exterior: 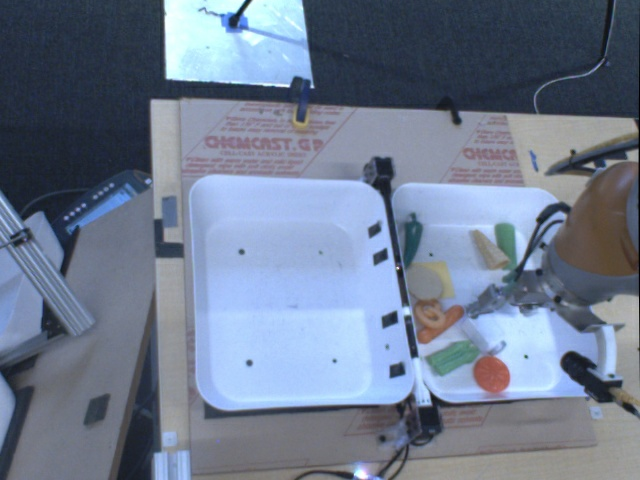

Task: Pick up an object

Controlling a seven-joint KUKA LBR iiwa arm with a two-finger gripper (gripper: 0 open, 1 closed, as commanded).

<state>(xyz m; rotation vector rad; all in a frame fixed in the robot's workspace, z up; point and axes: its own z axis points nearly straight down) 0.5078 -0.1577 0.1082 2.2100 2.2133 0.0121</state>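
A robotics lab: two white bins [290,193] sit on a printed board [330,133], cables [575,73] trail at two o'clock, aluminium framing [40,278] at nine.

Grey arm [585,273], orange band, black cables.

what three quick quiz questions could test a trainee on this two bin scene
1. True or false: the round red-orange object lies in the left white bin.
2. Which item lies nearest the gripper? A) green pepper-shaped piece B) flat green block C) tan wedge
3. Fill in: the grey arm with the orange band reaches over the ____ white bin.

Key: 1 false; 2 B; 3 right.
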